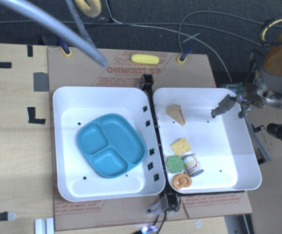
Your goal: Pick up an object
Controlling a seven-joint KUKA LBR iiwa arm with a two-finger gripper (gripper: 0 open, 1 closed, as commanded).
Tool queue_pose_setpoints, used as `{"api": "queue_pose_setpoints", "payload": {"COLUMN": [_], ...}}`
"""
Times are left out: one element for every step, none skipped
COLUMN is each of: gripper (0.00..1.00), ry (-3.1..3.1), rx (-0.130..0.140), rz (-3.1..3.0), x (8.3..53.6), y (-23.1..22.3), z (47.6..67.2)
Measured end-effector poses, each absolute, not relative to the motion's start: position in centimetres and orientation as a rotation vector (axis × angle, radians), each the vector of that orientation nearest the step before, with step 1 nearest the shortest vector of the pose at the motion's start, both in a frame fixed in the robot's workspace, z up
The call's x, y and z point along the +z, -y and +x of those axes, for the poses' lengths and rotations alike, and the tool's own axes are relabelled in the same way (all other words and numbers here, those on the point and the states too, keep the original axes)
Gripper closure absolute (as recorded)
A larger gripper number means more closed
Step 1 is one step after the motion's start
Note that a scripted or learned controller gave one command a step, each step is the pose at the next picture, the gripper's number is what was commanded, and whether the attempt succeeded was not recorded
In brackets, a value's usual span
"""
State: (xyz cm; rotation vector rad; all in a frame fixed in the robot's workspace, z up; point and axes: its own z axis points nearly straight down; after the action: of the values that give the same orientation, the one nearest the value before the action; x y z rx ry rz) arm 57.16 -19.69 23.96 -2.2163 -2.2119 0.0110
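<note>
Over the right bin's far right corner, the gripper hangs with its fingers apart, nothing between them. Below and left of it lie a wedge, a yellow block, a green piece, a can and a pretzel, the last three clustered near the front. A blue tray fills the left bin.

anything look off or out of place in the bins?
One stray: a yellow banana-like toy lies on the cardboard behind the bins, outside both. Otherwise tidy: blue divided plate flat in the left bin; the small food items sit clustered in the right bin. The gripper hovers over its far right corner.
</note>
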Motion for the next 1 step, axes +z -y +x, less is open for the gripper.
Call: {"api": "queue_pose_setpoints", "payload": {"gripper": [0.0], "ry": [2.222], "rx": [0.002], "rz": [-2.219], "x": [24.58], "y": [19.66], "z": [57.41]}}
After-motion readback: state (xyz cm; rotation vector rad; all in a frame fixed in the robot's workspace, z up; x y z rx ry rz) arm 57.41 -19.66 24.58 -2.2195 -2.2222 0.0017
